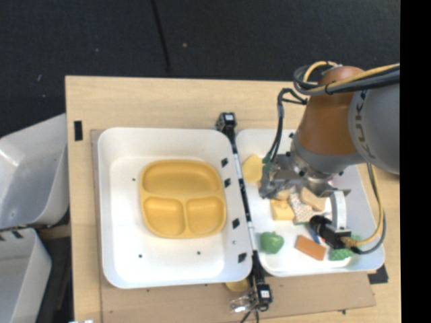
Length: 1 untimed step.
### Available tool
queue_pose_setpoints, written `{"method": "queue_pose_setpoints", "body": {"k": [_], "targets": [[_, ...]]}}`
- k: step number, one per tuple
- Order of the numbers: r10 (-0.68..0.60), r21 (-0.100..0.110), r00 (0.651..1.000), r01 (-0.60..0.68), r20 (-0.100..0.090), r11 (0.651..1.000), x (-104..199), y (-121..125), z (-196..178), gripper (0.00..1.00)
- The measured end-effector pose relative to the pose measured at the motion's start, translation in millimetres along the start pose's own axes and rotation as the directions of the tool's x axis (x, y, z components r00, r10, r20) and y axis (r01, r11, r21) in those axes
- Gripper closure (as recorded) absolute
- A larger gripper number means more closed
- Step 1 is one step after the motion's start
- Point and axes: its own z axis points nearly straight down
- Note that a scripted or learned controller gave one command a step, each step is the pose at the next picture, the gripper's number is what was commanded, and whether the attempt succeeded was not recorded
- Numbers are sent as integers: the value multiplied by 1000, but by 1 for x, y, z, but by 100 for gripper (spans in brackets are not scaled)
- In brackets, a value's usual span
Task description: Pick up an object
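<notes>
At the near edge of the right bin [363, 264], loose pieces lie in a row: a green lump [272, 241] toward the divider, an orange block [310, 248] to its right with its long axis slanting from far left to near right, and a second green piece [340, 253] at the near right beside some dark cabling. Just beyond them, a pale yellow wedge [282, 210] and a patterned tan piece [302, 212] sit touching or nearly so, directly at the near side of the gripper [286, 184]. Whether that gripper is spread, closed or gripping anything cannot be told from this angle; the grey and orange arm [333, 123] hangs over it and hides the tips. A yellow round piece [252, 169] lies at the far left of the cluster, against the divider and just left of the tool.

The move appears to turn on this: the closest candidates, the wedge and the patterned piece, lie just near-side and slightly right of the tool, so a short shift toward the bench's near edge looks sufficient. Across the divider, the left bin [121, 261] holds a yellow compartment tray [182, 197], well apart from the arm.
</notes>
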Motion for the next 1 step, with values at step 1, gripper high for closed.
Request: {"method": "queue_pose_setpoints", "body": {"k": [1], "targets": [[-22, -2, 1000, 22, -5, 1000, 88, -27, -57, 100]]}}
